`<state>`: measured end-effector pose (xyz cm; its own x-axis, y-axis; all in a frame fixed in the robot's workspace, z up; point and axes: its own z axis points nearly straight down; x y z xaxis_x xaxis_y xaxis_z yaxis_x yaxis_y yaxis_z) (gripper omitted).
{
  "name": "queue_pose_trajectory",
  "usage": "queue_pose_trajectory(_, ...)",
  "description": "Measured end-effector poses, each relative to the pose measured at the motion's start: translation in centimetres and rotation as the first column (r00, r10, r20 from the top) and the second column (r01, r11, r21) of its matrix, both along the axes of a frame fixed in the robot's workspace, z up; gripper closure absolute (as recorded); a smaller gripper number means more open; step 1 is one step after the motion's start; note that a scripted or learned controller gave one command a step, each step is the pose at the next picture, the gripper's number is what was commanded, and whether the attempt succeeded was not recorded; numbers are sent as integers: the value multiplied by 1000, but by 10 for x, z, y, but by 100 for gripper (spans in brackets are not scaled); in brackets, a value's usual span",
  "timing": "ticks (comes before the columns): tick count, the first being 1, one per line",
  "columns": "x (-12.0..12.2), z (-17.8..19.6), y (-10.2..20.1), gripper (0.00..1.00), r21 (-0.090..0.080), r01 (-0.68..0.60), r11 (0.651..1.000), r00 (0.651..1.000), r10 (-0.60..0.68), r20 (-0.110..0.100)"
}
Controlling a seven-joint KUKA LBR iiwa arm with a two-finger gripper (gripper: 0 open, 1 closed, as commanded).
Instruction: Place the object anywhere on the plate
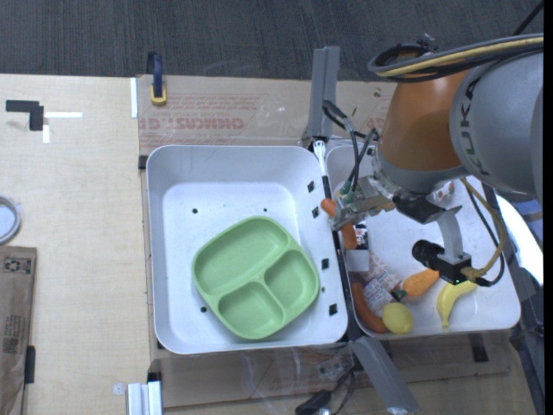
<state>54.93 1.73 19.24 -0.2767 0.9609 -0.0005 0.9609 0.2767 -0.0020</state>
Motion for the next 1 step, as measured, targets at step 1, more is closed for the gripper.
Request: queue_pose_trajectory(1, -28, -2, 68, 100, -1, 5, 1000, 1000, -5, -4)
